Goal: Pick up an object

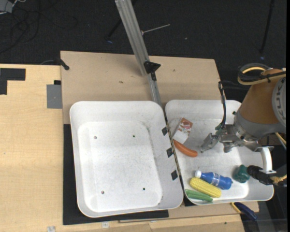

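Note:
The right bin (203, 110) holds several objects. A white and red packet (183, 128) lies near its left wall, with an orange sausage-shaped piece (185, 150) just below it. Along the front lie a blue bottle (215, 179), a yellow corn cob (205, 188) and a green pod (199, 195). A dark green piece (241, 173) sits at the front right. My gripper (209, 142) hangs low over the middle of this bin, to the right of the orange piece and apart from it. Nothing shows in its grasp.
The left bin (82, 129) stands beside the right one, with black clips along their shared wall (168, 144). A slanted metal rail (135, 37) reaches in from the back. The arm's orange band (258, 100) and cables cover the right bin's right side.

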Controlling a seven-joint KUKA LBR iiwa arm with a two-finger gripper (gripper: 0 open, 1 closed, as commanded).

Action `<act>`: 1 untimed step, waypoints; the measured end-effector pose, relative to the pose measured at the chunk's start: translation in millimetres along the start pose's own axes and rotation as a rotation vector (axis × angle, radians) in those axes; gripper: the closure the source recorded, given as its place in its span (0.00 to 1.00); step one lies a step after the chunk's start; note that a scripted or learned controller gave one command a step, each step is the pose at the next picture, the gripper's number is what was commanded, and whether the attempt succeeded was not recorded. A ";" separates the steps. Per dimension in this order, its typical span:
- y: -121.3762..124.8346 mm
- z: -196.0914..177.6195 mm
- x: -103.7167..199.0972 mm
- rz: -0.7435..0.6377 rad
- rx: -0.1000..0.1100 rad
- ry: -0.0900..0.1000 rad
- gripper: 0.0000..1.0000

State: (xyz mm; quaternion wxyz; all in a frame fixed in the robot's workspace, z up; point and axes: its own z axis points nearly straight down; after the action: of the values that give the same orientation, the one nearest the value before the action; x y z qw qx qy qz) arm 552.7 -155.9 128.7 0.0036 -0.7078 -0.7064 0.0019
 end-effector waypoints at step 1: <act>0.2 -12.4 -1.8 0.006 -0.003 -0.001 1.00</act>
State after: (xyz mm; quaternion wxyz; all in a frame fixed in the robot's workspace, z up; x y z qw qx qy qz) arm 553.0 -157.7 141.1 0.0022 -0.7100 -0.7042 0.0012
